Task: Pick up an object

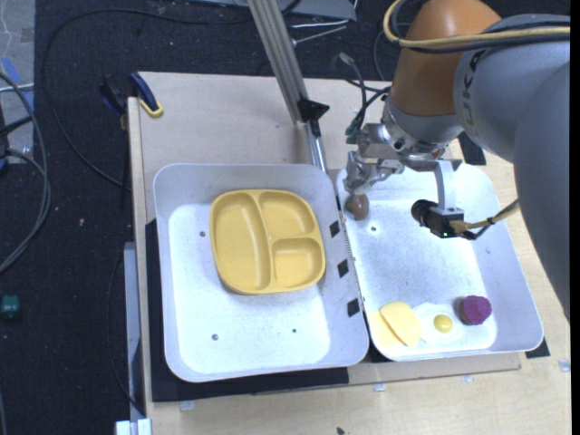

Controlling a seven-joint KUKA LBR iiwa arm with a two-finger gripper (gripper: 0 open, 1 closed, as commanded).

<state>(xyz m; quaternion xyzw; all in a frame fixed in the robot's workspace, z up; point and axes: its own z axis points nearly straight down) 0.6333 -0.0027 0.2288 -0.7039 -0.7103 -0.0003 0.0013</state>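
At right white bin's 11 o'clock corner, two-finger gripper is seen above small brown roundish object; finger state can't be told.

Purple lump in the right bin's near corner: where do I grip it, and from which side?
Probably straight down from above, closing across the purple lump's rounded middle. It sits close to the right bin's rim, so a side approach looks cramped; line the closing direction along the rim, away from the small yellow piece.

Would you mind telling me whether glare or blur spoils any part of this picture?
In the camera view, glare washes out the right bin at its far corner; the yellow tray and purple object are sharp; the small brown object beneath the gripper sits in shadow.
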